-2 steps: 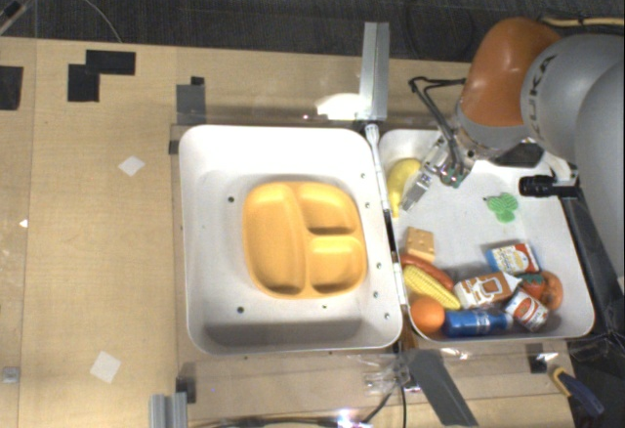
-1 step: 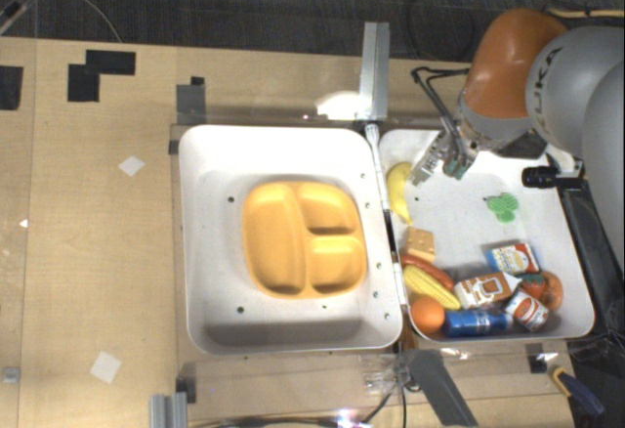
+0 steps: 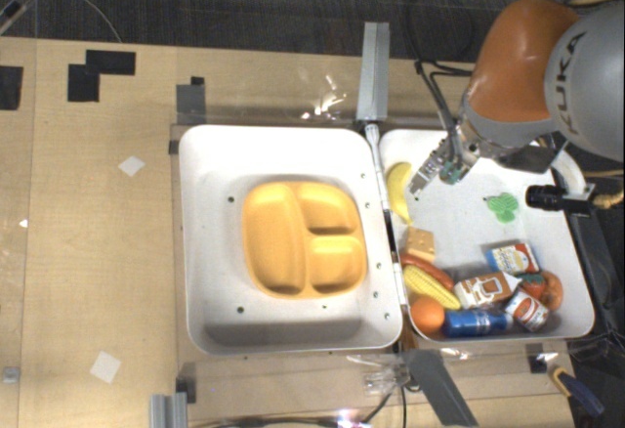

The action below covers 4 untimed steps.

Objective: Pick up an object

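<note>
Approach step: your gripper [image 3: 436, 168], finger state not discernible, hangs just beside the banana [image 3: 397, 190] in the right bin [image 3: 578, 250]; next, you descend and close on it.

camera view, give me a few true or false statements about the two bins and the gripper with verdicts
1. A yellow divided tray lies in the left bin. True.
2. The banana lies in the left bin. False: it lies in the right bin, at its left wall.
3. The gripper hangs above the right bin, beside the banana. True.
4. The orange sits at the far edge of the right bin. False: it sits in the near left corner.
5. A green piece lies apart from the cluster of food items. True.
</note>
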Each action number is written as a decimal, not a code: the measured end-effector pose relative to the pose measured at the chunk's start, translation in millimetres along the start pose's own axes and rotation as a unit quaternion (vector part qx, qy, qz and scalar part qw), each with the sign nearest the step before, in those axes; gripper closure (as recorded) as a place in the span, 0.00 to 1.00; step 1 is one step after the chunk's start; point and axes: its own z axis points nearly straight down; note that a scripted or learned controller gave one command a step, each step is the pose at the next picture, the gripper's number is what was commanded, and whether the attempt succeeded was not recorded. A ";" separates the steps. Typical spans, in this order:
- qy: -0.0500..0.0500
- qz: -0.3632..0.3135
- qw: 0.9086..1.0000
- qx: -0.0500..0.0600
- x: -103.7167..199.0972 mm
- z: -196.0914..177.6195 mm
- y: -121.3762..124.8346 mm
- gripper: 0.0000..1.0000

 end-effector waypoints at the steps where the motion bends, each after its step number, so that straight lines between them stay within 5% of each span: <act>1: 0.004 0.007 1.000 0.006 7.5 58.1 -94.7 1.00; 2: -0.001 0.011 1.000 0.000 -3.2 97.0 -111.3 1.00; 3: -0.004 0.011 1.000 -0.001 -4.5 97.6 -111.9 0.00; 4: 0.001 0.133 0.991 0.003 -95.2 101.2 -25.7 0.00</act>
